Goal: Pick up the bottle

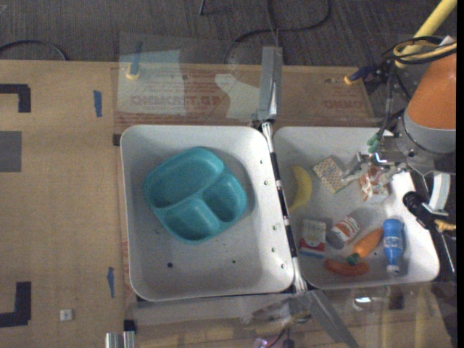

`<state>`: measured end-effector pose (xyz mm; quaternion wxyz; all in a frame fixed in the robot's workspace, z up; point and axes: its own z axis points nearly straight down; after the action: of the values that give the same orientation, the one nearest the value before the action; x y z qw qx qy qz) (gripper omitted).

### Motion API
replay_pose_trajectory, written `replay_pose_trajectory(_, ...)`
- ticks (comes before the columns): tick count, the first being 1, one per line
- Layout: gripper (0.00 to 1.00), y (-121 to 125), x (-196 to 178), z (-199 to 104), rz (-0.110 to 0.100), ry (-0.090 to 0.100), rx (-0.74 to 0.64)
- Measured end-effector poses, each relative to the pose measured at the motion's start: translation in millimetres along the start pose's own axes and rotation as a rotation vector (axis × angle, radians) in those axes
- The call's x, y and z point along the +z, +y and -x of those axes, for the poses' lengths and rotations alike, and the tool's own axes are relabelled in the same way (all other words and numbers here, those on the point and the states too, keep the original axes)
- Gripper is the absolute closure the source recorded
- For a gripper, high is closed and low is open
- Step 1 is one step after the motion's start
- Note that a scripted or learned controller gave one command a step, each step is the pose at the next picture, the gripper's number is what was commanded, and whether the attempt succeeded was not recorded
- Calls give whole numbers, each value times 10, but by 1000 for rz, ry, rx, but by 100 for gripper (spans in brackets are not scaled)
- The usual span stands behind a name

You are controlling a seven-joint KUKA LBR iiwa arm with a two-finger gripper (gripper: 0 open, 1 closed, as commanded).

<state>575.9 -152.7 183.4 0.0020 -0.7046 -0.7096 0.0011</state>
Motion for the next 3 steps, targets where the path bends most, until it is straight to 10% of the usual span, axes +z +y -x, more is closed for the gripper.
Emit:
replay_pose_trajectory(1, 0, -458, 925, 523, 3, 0, 72)
replay_pose_trajectory(2, 0, -790, 949, 535, 18, 9, 200)
replay_pose_trajectory(3, 100, -811, 884, 612, 17, -1, 208)
